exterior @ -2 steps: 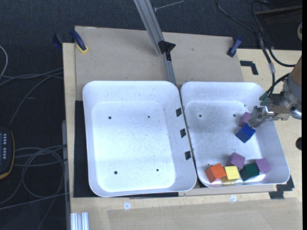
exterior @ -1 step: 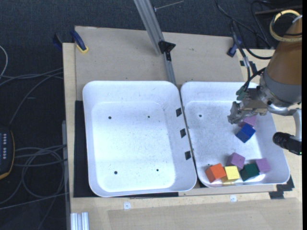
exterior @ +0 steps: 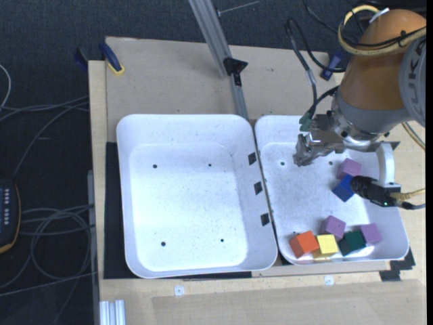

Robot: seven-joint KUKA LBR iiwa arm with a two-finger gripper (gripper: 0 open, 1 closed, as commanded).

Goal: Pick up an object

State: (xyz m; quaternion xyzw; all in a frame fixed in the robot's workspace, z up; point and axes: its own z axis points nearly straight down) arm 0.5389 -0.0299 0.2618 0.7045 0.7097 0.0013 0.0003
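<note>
Approach step: the gripper [exterior: 302, 156] hovers over bare right bin [exterior: 291, 202] floor, fingers seemingly narrow and empty, needing a shift toward the blue block [exterior: 343, 188] beside them.

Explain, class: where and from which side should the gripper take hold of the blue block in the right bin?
Probably from straight above, fingers closing on two opposite flat sides of the blue block. It lies apart from the crowded blocks along the right bin's near wall, though a purple block sits close behind it, so closing across the other two sides looks safer.
</note>
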